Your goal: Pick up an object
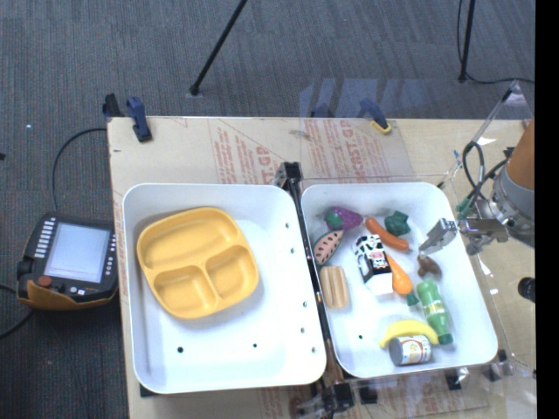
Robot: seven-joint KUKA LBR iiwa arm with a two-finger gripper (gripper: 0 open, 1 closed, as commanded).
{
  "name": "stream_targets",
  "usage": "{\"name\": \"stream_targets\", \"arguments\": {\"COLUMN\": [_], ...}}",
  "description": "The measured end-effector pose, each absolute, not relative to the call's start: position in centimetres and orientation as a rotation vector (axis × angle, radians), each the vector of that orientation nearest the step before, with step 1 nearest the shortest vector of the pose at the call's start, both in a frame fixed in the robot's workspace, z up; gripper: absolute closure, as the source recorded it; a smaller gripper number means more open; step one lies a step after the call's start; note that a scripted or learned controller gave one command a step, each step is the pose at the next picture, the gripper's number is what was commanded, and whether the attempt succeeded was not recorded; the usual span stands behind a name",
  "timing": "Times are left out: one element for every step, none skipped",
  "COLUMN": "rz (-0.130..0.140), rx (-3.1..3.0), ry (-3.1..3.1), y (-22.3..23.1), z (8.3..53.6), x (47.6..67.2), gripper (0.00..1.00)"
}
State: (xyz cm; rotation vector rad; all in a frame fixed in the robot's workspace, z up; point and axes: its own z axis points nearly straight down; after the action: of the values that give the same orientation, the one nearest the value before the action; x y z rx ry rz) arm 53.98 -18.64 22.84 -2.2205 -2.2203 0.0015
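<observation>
Can (410, 350) low; hand (438, 236) (tilted) above bin (349, 360).

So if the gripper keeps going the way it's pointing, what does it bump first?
Probably the small brown thing just below the gripper, which points down and left into the right bin. Depth is hard to judge, so it could meet the bin floor instead.

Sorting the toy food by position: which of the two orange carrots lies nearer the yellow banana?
The lower carrot, slanting beside the cow-print carton just above the green bottle. The other carrot lies higher, by the dark green piece.
</observation>
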Motion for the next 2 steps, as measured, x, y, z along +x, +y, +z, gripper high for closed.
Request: {"name": "stream_targets", "arguments": {"rz": [-0.027,0.003], "rx": [-2.106,-2.174], "ry": [-2.363,-2.255], "y": [-17.3,-12.1], "z": [11.3,8.5], "x": [55.7,50.3], "gripper": [0.0,0.0]}}
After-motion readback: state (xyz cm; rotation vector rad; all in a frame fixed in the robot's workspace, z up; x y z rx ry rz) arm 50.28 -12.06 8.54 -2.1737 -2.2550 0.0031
